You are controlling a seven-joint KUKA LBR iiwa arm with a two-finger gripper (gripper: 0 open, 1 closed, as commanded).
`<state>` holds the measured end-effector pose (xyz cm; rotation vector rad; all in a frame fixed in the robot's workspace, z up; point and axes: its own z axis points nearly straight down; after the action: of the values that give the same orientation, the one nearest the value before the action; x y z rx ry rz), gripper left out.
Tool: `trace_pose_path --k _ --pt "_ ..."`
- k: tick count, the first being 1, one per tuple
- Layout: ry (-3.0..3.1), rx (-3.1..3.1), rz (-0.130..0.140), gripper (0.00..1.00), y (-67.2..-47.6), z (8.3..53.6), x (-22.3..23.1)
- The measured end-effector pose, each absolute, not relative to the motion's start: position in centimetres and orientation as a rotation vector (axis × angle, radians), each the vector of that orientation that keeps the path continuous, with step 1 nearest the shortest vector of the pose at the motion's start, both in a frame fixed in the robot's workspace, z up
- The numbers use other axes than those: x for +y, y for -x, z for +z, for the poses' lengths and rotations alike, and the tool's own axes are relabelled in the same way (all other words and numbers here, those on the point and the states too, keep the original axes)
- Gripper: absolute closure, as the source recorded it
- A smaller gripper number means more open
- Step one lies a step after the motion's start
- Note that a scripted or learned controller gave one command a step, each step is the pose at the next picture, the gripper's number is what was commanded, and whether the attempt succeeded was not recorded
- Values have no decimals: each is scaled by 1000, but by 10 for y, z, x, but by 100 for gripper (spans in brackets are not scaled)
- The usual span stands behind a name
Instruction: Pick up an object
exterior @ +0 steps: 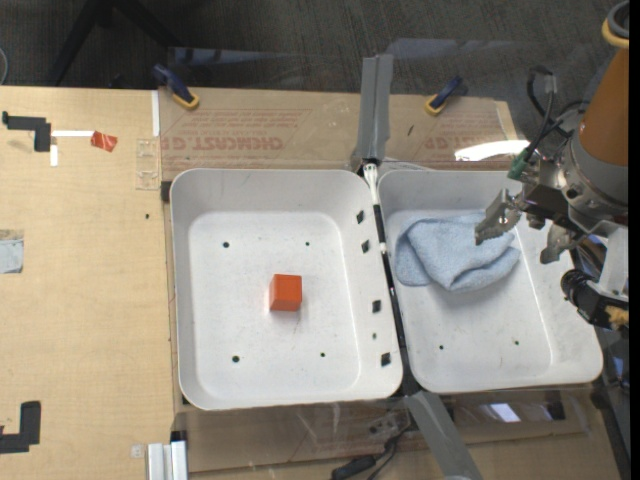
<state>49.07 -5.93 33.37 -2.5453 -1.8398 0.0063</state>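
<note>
- You have two candidate things: a pale blue cloth [456,254] and a small orange-red block [286,293]
- The cloth lies in the right bin [560,363], in its upper left part, crumpled into a soft rounded heap with a folded lobe at its lower right; its texture looks like terry towel
- The block sits alone in the left bin [200,268], a little below the middle of the floor, resting flat, with its top face lighter than its shaded front
- Your gripper [520,230] is over the right bin's upper right part, at the right edge of the cloth; one metal finger [493,223] reaches down to the cloth's upper right corner and another shows further right, past the cloth's edge
- You can see a gap between the two fingers, so the hand stands open, with nothing held between them
- Whether the left finger actually touches the cloth you cannot tell from this slant
- The two bins sit side by side with their rims touching, on a bench [70,298] of light wood
</note>
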Motion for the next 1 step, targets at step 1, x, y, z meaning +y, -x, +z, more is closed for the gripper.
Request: trace_pose_path --k 1 --pt "2752 -1517 5 0 -478 395 -9"
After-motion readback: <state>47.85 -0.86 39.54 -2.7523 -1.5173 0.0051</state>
